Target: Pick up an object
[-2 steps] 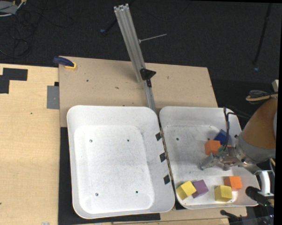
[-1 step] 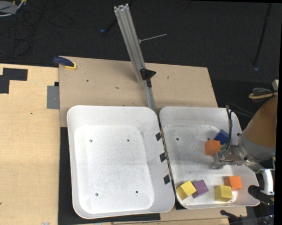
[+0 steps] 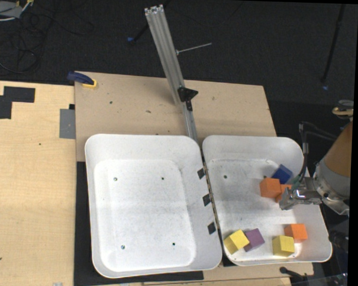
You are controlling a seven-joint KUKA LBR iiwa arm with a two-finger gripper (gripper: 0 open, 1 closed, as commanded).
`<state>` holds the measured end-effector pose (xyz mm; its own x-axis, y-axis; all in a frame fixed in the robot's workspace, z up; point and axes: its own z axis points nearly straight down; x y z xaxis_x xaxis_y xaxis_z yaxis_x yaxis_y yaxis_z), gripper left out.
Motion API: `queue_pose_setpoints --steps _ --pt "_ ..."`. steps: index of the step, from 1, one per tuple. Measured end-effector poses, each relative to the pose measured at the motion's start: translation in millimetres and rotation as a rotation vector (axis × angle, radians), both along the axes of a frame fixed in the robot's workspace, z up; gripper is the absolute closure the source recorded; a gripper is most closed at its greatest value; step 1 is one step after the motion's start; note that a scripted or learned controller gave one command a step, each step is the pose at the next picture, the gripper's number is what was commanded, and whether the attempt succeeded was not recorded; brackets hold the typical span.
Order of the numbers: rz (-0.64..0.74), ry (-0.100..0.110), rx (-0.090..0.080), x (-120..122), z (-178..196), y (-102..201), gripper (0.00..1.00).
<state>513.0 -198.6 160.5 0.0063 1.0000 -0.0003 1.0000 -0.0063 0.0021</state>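
The gripper (image 3: pixel 290 196) sits low in the right bin (image 3: pixel 250 149), touching the orange cube (image 3: pixel 270 188) with the blue block (image 3: pixel 282 173) just behind, and whether its fingers are spread or pressed together I cannot tell, so it may nudge the cube aside or graze the blue block.

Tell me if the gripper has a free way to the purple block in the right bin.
Probably yes. The purple block lies near the front of the right bin, touching a yellow block on its left, with bare floor between it and the gripper by the orange block.
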Motion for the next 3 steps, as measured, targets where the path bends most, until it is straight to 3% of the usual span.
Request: queue_pose_setpoints --steps 2,3 --pt "0.008 -0.003 -0.002 1.6 126.1 -4.5 1.0" --pt "0.01 0.006 0.002 18.2 113.3 33.9 1.0"
